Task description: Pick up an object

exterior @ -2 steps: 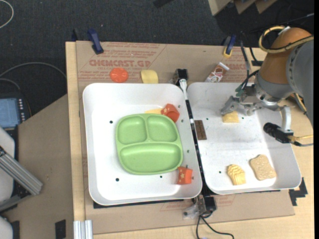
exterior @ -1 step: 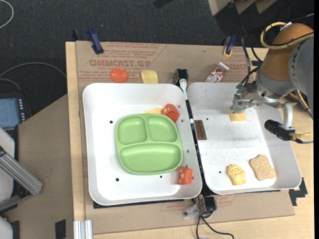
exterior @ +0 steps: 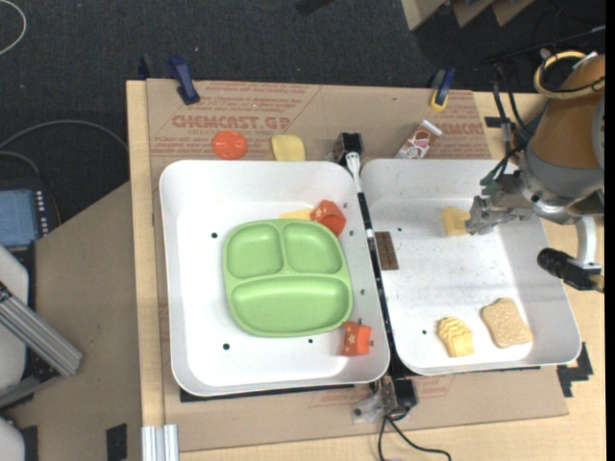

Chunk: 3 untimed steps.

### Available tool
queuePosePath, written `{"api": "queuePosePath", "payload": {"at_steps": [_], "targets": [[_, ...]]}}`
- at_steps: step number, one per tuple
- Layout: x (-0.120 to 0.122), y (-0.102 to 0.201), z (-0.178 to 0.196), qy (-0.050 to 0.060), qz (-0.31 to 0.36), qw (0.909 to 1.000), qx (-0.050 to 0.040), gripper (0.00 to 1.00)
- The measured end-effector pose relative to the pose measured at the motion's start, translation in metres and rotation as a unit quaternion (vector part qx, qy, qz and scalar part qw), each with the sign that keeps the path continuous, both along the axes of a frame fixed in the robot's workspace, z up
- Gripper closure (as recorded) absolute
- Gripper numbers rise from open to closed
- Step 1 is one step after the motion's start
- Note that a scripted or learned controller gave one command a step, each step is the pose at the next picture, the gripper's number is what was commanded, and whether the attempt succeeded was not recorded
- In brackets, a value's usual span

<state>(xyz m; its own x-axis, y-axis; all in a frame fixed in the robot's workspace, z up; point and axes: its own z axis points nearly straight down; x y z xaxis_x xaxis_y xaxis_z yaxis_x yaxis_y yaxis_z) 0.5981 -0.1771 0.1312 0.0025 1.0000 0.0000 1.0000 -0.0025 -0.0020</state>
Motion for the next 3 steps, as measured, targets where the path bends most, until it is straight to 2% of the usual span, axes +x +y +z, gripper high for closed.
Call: {"api": "queuePosePath", "payload": {"at_steps": [1, 2, 3], "targets": [[0.010, 0.058, 0.027, -0.004, 0.004, 1.0000, -0.0005, 1.00], [-0.007, 0.140, 0.055, -0.001, 0.005, 1.0000, 0.0026, 1.00], [-0.039, 0.074, 0.119, -0.005, -0.002, 1.0000, -0.0021, 1.00]]}}
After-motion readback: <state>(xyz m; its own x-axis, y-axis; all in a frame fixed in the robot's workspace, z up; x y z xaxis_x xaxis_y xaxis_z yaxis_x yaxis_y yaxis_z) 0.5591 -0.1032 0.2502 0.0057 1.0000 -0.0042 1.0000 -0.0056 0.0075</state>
